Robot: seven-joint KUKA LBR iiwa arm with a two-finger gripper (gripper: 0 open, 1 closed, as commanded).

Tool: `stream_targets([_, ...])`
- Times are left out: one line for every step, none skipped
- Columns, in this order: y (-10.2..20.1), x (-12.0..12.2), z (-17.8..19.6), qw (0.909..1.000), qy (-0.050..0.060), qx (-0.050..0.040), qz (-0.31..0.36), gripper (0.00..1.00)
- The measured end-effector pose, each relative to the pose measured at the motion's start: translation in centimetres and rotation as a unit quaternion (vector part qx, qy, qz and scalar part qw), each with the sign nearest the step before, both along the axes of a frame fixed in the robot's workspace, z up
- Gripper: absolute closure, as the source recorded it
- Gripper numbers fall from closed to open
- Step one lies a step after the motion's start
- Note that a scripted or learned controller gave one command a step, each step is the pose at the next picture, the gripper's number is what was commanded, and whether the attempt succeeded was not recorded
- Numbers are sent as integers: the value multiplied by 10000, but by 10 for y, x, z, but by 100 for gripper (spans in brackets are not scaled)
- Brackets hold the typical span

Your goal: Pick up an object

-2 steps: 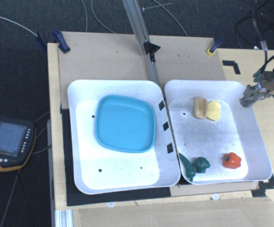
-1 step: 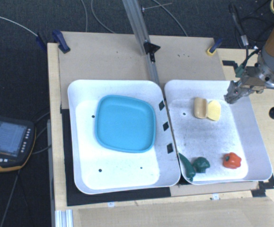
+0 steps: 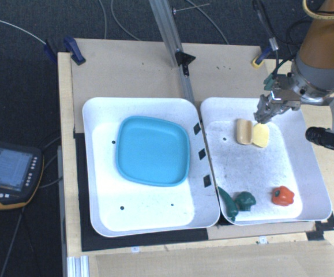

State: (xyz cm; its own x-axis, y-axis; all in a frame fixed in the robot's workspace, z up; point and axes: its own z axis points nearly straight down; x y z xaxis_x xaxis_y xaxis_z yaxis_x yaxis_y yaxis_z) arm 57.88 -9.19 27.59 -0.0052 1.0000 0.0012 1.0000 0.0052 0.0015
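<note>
Two shallow white bins side by side on the bench, centre of the frame.

Left bin (image 3: 100,212): one blue square plate (image 3: 153,150), lying flat in the bin's middle, slightly rotated.

Right bin (image 3: 305,154): four items.
- Tan bread-roll-like piece (image 3: 244,131), upper middle of the bin.
- Pale yellow piece (image 3: 261,135), touching the tan one on its right side.
- Green object (image 3: 239,202), lower left corner, against the bin wall next to the divider; exact shape unclear.
- Red pepper-like object (image 3: 282,195), lower right of the bin, apart from the green one.

Arm enters from the upper right of the frame, orange band visible above the grey wrist. Gripper (image 3: 265,115) hangs over the upper part of the right bin, tip just above and to the right of the tan and yellow pair. Cannot tell how the gripper is set; the tip is too small and dark against the wrist hardware. Nothing is visibly lifted.

Handheld pendant (image 3: 6,175) lies on the floor at the left edge of the frame.
</note>
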Motion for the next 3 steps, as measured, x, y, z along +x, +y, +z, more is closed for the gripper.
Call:
stream_targets([46,9,2,10000,5,0,-3,100])
stream_targets([94,17,3,10000,4,-6,-7,100])
stream_targets([150,26,-16,10000,15,-1,-2,100])
